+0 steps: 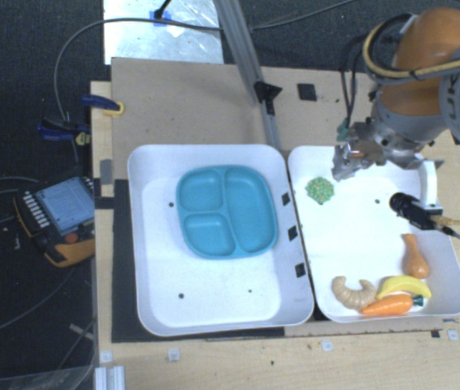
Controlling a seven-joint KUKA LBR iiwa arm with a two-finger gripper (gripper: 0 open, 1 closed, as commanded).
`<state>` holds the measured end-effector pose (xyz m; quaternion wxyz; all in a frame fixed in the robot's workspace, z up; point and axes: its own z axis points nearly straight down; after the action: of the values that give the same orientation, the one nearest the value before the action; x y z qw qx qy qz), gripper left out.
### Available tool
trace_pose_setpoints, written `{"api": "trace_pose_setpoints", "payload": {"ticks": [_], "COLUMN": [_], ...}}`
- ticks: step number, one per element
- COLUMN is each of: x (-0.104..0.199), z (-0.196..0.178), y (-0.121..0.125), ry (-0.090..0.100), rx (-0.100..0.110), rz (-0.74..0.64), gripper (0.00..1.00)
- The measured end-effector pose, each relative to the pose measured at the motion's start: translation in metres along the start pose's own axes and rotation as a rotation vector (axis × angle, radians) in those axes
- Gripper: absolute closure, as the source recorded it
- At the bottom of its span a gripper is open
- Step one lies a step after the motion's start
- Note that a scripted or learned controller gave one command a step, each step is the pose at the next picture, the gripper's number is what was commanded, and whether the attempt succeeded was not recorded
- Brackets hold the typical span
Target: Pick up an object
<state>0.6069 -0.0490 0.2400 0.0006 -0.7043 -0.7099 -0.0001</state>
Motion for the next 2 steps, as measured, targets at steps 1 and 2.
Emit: {"api": "trace_pose_setpoints", "payload": {"ticks": [1,2], "x": [0.045,0.099], "z": [0.002,-0.006], "y": [-0.025,-0.04], "ry": [0.001,0.002], "rx": [0.0,-0.001], "rz": [-0.001,-0.003], "gripper": [1.0,1.0]}}
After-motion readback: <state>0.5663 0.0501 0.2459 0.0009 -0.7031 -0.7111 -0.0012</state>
